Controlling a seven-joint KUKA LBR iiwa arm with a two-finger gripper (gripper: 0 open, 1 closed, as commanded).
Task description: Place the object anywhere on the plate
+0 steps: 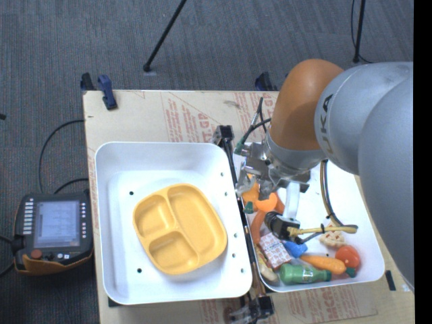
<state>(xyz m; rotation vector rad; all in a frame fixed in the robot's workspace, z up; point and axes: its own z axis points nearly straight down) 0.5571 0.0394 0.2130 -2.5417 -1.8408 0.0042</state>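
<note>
A yellow plate point(179, 228) with three compartments lies in the left white bin point(115, 181). In the right white bin point(368, 245) my gripper point(255, 189) hangs low over the bin's near-left part, under the grey wrist and orange band. Right beneath it sits an orange toy piece point(262, 202); whether the gripper touches it is hidden by the wrist. Nothing lies on the plate.
Further toy foods fill the front of the right bin: a red-and-white packet point(273, 249), a blue piece point(295, 249), a green bottle point(304, 274), a carrot point(325, 263), a red tomato point(347, 255) and a beige biscuit point(332, 235). A teach pendant point(55, 231) lies left of the bench.
</note>
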